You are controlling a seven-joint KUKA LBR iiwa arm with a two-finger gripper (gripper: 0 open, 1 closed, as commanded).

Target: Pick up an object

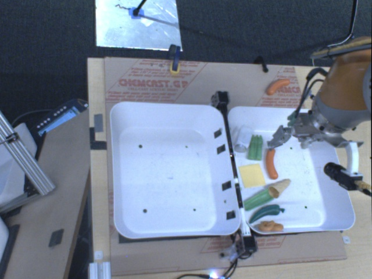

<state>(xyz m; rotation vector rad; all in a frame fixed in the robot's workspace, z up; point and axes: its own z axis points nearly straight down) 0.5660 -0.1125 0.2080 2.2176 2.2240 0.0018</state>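
Gripper (280, 137) above right bin (331, 214); finger state cannot be determined.
Near to far: orange sausage (271, 163) lies just nearward and slightly left of the gripper, long axis running near-far; green block (255, 147) lies left; second sausage (278, 86) rests outside, far.

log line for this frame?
task: pick | gripper: above right bin, nothing held | nearest: orange sausage, green block

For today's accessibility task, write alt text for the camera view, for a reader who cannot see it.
A grey and orange robot arm reaches from the right, its gripper above the right white bin, which holds toy foods: an orange sausage, a yellow square and green pieces. The left white bin sits beside it, and another orange sausage lies on the bench behind.
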